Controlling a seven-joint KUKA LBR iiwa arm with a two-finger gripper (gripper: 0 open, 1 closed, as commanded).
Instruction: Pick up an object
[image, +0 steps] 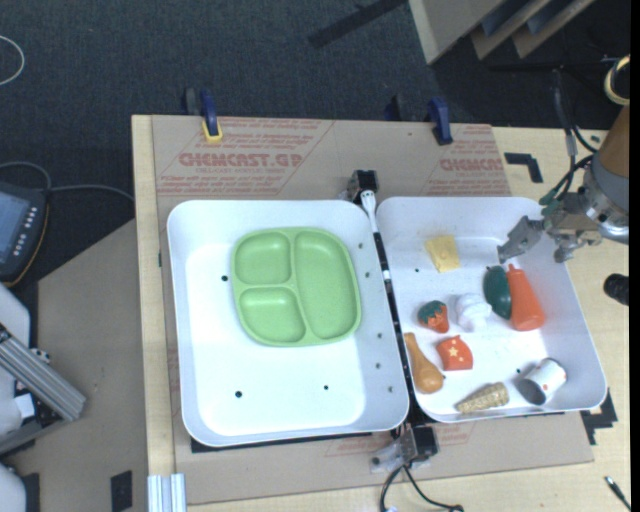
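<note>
grey two-finger gripper (540, 237): open, holding nothing, right-centre of frame | target: orange plastic carrot with green top (517, 295) just below it, right white bin (590, 340) | risk: round carrot may roll from closing fingers

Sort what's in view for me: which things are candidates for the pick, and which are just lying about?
Pick candidates, all in the right bin:
yellow block
carrot
dark green piece
strawberry
small white piece
red piece
tan gourd
cone
white cup
gripper above that bin's far side

Lying about:
green divided plate in the left bin
blue clamps
</note>
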